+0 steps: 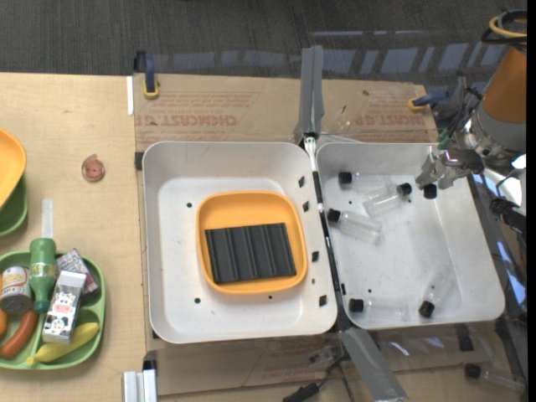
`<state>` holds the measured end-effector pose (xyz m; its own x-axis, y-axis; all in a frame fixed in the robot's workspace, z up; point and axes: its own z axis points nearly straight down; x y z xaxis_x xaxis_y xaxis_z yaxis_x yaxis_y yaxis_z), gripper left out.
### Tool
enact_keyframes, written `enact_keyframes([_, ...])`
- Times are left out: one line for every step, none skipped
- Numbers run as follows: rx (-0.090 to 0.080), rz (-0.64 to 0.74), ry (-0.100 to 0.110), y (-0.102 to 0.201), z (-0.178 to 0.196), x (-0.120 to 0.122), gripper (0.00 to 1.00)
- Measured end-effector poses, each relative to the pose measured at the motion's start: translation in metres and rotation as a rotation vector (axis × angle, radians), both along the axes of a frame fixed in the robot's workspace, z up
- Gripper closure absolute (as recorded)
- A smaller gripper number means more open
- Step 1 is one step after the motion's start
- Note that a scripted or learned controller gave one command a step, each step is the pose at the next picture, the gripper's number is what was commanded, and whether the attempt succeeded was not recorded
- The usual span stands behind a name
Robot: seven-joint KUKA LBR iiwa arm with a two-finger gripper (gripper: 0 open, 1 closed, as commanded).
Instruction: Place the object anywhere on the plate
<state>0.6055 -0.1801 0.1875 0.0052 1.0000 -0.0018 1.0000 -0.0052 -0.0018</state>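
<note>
An orange plate (211, 214) sits in the middle of the left bin (167, 224). A dark grey ridged block (249, 252) lies flat on the plate, inside its rim. Several clear vials with black caps lie in the right bin (469, 249); one vial (383, 198) is near the middle and another vial (353, 224) is close to the left wall. My gripper (437, 169) hangs over the upper right corner of the right bin, next to a black-capped vial (430, 191). Nothing shows in its grasp.
A green tray (84, 342) with toy food and a bottle stands on the wooden table at the far left, below an orange bowl (8, 170). A small pink item (93, 169) lies near it. Clamps (148, 82) hold the cardboard behind the bins.
</note>
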Motion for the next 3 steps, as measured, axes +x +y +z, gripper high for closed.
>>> enact_keyframes([-0.001, 0.209, -0.003, -0.014, 0.017, 0.054, 1.00])
enact_keyframes([-0.001, 0.453, -0.004, -0.043, 0.071, 0.054, 1.00])
enact_keyframes([-0.001, 0.648, -0.003, -0.041, 0.215, 0.054, 1.00])
